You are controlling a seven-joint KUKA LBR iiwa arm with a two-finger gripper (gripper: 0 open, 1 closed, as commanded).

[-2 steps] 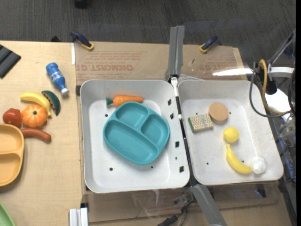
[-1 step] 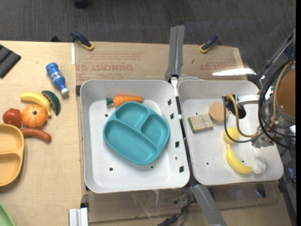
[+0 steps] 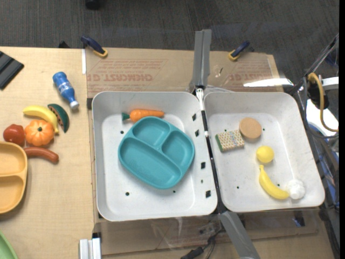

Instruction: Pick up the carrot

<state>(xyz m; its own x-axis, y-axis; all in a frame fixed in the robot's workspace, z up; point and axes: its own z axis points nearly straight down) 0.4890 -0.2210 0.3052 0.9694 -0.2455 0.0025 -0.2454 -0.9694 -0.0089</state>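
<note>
**Me:** Starting at the near edge, the left bin [image 3: 102, 198] has bare white floor, then the teal divided plate [image 3: 156, 152] in its middle. The right bin [image 3: 312, 198] holds a banana [image 3: 271, 186] with a white ball [image 3: 295, 189] touching its tip, a lemon [image 3: 264, 155] above those, then a checked sponge block [image 3: 230, 140] beside a round tan disc [image 3: 250, 128].

**Spotter:** And the carrot?

**Me:** The carrot [image 3: 143, 114] lies on its side along the far wall of the left bin, just behind the plate's far rim, maybe touching it. Green stub to the left, orange body running right.

**Spotter:** How will it handle?

**Me:** I'd judge it a light, stiff plastic toy with a smooth, slightly slippery skin. I'd take it across the thick middle of the body, fingers straddling it from near and far. Room is tight between plate rim and bin wall, so it could roll or skid.

**Spotter:** Hand state?

**Me:** I can't tell how far open it is or whether it has anything; I can make out no fingers from here.

**Spotter:** Any writing?

**Me:** Beyond the bins, the cardboard sheet [image 3: 135, 72] carries red print, upside down to me, that reads something like "CHEMCOAT"; the smaller lines are illegible. The blue bottle [image 3: 64, 89] on the table has a label I can't read.
</note>
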